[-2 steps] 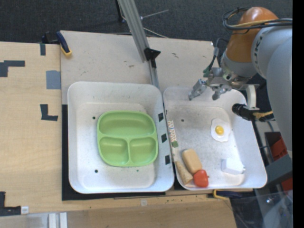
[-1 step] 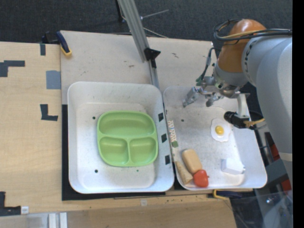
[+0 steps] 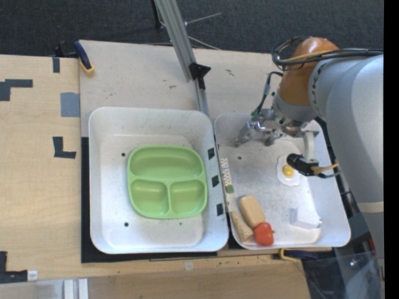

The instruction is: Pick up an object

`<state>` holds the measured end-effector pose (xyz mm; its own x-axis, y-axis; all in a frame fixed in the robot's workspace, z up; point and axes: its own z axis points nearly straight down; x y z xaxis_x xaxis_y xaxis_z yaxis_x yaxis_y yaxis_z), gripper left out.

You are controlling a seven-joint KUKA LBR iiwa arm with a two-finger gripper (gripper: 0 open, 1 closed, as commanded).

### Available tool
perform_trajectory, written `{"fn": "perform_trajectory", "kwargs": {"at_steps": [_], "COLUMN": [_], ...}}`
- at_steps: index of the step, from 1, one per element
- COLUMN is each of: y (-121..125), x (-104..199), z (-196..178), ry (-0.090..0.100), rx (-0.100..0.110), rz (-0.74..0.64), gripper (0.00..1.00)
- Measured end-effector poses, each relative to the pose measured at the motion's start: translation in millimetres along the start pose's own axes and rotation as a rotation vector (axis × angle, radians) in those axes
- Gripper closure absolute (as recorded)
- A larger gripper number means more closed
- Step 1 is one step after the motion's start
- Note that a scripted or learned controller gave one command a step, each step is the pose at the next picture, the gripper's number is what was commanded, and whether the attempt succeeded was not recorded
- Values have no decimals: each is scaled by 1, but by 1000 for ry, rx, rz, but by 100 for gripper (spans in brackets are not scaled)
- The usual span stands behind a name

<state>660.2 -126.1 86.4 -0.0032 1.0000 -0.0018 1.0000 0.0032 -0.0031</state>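
Note:
My gripper (image 3: 254, 138) hangs open over the far left part of the right bin (image 3: 330, 229), with only bare bin floor between its fingers. A toy fried egg (image 3: 287, 174) lies a little to its right and nearer the front, partly under a black part of the arm. Near the bin's front left corner a tan bread piece (image 3: 251, 209) rests against a red tomato (image 3: 264, 234) and a thin brown stick-shaped item (image 3: 240, 227). A pale, clear-looking object (image 3: 303, 218) lies at the front right.
The left bin (image 3: 100, 167) holds a green divided plate (image 3: 167, 181). A grey metal pole (image 3: 177, 30) slants down to the far edge between the bins. The arm's grey body (image 3: 355, 123) covers the right bin's right side.

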Motion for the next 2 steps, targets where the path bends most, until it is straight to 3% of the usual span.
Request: {"fn": "perform_trajectory", "kwargs": {"at_steps": [1,2], "y": [1,6], "x": [1,-3], "z": [-12,-75], "ry": [0,0], "rx": [-1,-9], "rz": [-1,2], "gripper": [100,100]}}
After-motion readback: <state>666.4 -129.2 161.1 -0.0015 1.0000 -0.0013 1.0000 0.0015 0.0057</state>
